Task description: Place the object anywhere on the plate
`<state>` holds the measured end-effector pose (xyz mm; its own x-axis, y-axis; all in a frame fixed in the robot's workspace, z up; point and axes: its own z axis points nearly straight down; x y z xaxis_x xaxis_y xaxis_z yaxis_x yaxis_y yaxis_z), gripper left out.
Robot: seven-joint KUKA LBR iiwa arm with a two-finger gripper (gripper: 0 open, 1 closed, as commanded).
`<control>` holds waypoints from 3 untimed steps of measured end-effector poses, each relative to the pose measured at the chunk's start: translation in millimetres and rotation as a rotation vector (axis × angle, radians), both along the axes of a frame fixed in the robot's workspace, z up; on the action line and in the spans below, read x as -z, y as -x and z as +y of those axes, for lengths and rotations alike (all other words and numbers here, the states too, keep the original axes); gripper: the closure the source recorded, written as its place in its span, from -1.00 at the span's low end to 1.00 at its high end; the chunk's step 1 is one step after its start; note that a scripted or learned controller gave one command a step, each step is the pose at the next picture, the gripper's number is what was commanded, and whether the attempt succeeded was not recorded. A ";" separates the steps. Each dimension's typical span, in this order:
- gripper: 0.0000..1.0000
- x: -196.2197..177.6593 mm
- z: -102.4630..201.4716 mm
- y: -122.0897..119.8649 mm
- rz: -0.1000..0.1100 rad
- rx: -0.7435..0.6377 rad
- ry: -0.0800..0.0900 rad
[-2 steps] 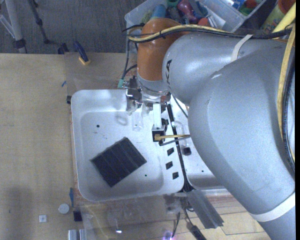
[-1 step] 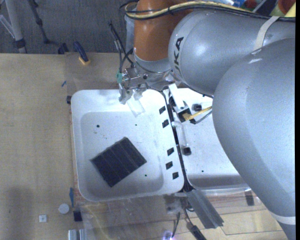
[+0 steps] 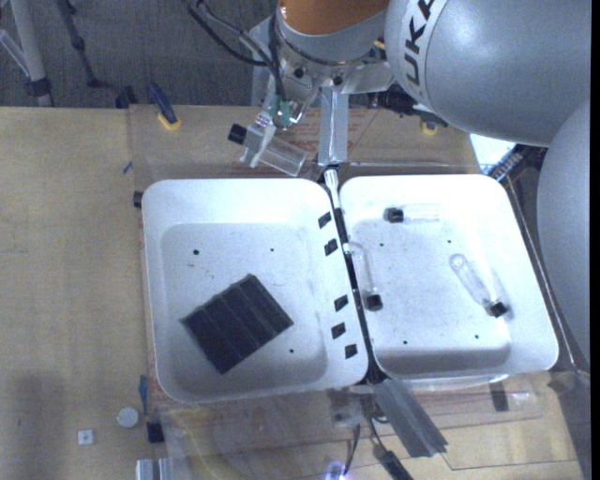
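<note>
On the bare worktop point(image 3: 66, 281) at the far left lie a small round disc point(image 3: 125, 416) near the front edge and a blue clamp point(image 3: 165, 114) near the back. Next comes the left bin point(image 3: 150, 234), where the plate point(image 3: 236, 322) (a dark ribbed square, turned like a diamond) lies flat on the floor toward the front left, with nothing on it. A row of small black tabs point(image 3: 337, 302) runs down the sloping wall where the two bins meet. Behind the back rim of the left bin, over the worktop, the gripper point(image 3: 279, 120) hangs under the orange-banded arm point(image 3: 333, 19). I cannot tell whether it is open or closed. The tube point(image 3: 274, 153), clear with a dark cap at its left end, sits tilted directly under the gripper and appears to touch it, well apart from the plate and outside both bins. The bin's back rim and open floor lie between tube and plate. In the right bin point(image 3: 530, 272) are three more: a second tube point(image 3: 412, 215) near the back wall, a third tube point(image 3: 362, 270) along the left wall, and a fourth tube point(image 3: 473, 279) angled toward the right.
</note>
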<state>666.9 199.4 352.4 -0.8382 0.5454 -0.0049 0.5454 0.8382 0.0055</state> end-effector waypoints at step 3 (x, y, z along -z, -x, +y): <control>1.00 -107.3 -24.9 6.1 -0.016 -0.034 0.000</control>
<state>660.8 174.5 459.8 -0.8559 0.5169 -0.0185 0.5167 0.8561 0.0142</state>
